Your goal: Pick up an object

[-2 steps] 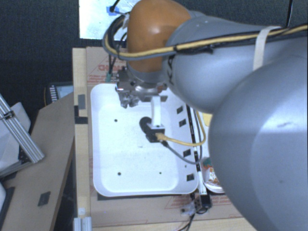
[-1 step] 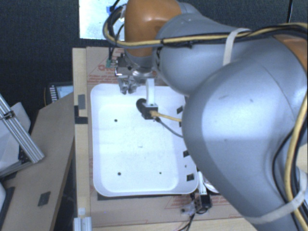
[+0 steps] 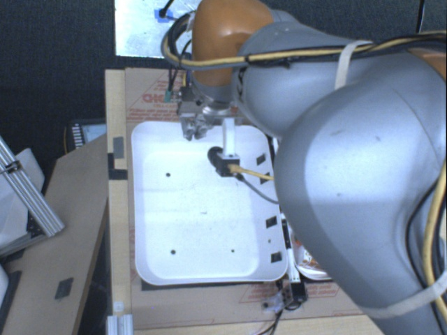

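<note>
My gripper (image 3: pixel 195 130) hangs below the orange wrist band (image 3: pixel 223 33), over the far edge of the left white bin (image 3: pixel 160 257). I see nothing in it from this angle. The grey arm (image 3: pixel 349 152) reaches in from the right and covers nearly all of the right bin. Beneath the arm, at the right bin's near left corner, a sliver of a white and orange object (image 3: pixel 308 259) shows.
A black cable clamp (image 3: pixel 222 161) with a yellow cable hangs off the arm over the left bin. Black clips (image 3: pixel 272 222) line the wall between the bins. Aluminium rails (image 3: pixel 28 194) lie off the bench at the left.
</note>
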### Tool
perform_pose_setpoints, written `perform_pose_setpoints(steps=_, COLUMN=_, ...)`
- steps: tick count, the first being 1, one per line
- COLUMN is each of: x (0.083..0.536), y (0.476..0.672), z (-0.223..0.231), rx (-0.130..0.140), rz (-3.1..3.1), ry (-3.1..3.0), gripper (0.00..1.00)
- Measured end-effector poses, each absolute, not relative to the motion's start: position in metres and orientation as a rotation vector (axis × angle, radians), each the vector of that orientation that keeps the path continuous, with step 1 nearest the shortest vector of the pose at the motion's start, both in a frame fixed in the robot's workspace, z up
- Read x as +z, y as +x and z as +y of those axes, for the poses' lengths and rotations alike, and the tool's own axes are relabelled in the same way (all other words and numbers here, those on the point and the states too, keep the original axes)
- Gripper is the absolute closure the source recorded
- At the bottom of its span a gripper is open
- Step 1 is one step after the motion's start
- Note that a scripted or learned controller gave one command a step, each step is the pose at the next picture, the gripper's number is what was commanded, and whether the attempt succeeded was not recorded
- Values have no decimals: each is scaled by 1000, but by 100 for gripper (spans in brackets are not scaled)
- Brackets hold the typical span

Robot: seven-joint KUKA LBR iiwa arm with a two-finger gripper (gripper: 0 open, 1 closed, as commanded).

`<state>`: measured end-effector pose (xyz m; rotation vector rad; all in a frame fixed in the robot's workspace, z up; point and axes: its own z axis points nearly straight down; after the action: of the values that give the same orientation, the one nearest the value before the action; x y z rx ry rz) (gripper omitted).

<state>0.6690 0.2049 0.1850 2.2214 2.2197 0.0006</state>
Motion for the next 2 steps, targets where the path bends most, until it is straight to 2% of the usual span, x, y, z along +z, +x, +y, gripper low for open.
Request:
perform_pose_setpoints(steps=1, x=216, y=669, z=236, rx=7, rz=2228, ry=2213, gripper=100)
perform_pose_setpoints(steps=2, x=100, y=667, z=142, rx=-15, rz=2216, ry=2231, gripper=100)
